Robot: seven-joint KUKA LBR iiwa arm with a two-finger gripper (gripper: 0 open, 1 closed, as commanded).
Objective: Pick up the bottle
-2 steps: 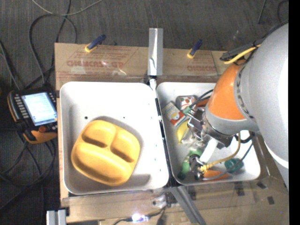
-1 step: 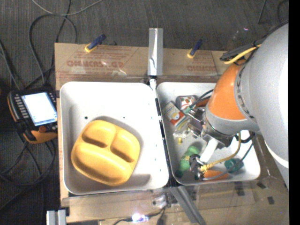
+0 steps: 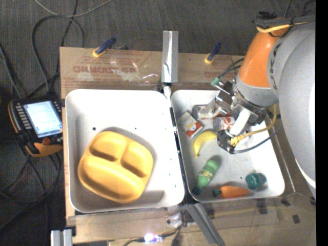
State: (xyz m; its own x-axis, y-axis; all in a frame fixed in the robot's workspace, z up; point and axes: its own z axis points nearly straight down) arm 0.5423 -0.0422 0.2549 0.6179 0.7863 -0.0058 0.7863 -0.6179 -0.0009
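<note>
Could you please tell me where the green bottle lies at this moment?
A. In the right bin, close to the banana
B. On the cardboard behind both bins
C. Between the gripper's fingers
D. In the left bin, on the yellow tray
A: the green bottle lies in the right bin, right next to the banana, with the carrot close by on its other side.

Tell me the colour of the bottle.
The bottle is green, paler and yellowish around its middle; the camera view shows it best.
</note>
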